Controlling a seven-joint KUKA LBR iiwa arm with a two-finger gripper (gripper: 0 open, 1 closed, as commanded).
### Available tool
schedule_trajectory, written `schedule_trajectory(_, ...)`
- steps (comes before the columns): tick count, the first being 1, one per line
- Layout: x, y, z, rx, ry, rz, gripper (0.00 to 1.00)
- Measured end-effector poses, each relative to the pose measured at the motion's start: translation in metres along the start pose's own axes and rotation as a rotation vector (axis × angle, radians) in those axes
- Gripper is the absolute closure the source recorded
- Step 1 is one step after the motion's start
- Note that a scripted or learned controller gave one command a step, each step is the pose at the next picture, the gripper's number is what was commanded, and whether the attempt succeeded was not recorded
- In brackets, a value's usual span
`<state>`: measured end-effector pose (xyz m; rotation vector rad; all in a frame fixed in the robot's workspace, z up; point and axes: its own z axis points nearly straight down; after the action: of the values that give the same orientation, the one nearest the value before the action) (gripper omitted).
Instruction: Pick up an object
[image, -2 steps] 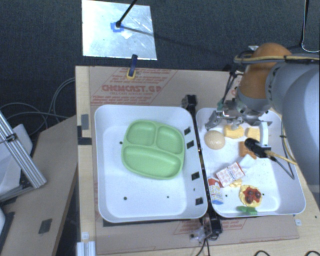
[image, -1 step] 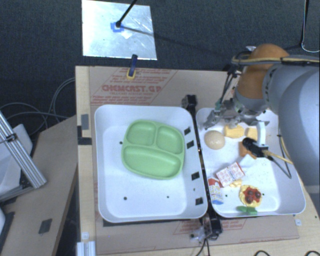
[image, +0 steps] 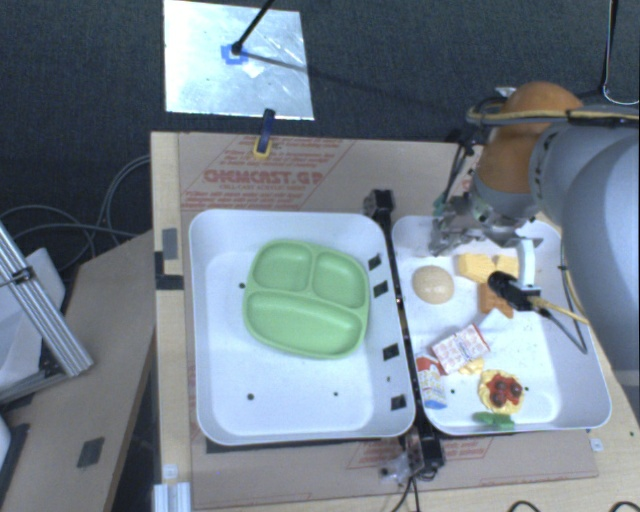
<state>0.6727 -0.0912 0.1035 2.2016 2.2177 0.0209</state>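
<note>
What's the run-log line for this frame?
arm: over right bin far end | gripper: low near bun, fingers unclear | held: nothing seen | left bin: green tray

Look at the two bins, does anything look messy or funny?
Nothing looks spilled or broken. The green tray lies flat in the left bin, a bit crooked. The toy foods sit jumbled in the right bin, the red-and-white packet lying askew.
</note>
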Motion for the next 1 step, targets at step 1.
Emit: schedule_trajectory(1, 0.0003, -0.0021, -0.064, 0.013, 0.002, 0.003, 1.0)
